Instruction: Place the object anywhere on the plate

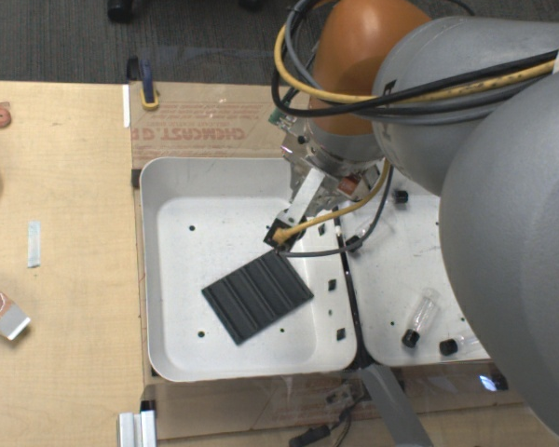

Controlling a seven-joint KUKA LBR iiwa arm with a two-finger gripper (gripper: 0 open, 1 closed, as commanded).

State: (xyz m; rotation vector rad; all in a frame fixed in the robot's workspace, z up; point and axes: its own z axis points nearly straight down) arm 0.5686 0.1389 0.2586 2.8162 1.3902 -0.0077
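**Hazards**

1. The arm [484,156] overhangs much of the right bin [401,259]. A grasp planned on that bin's covered floor would probably run half blind and could close on nothing.
2. The claw [321,203] hangs over the left bin [154,277], close to the wall this bin shares with the right bin and just beyond the plate's far corner. A straight descent from here would likely strike that corner or push the plate toward the bin's near edge.
3. The plate [256,296], a dark ribbed slab, lies flat and skewed on the left bin's floor, near the shared wall and the near edge. Its grooves may let a round item roll off.
4. The likely task object, a clear tube [419,317] with a black cap, lies on its side by the right bin's near edge, well apart from the plate. It looks round and slick, so it may slip from a pinch.
5. A small black piece [447,346] near the tube could be caught up with it.

**Pose**

The arm reaches in from the right edge of the table [65,203] and crosses the right bin. Its orange band sits above a wrist pointed down near the shared wall. Whether the claw is spread or pressed together cannot be told, so no hold on anything can be confirmed.
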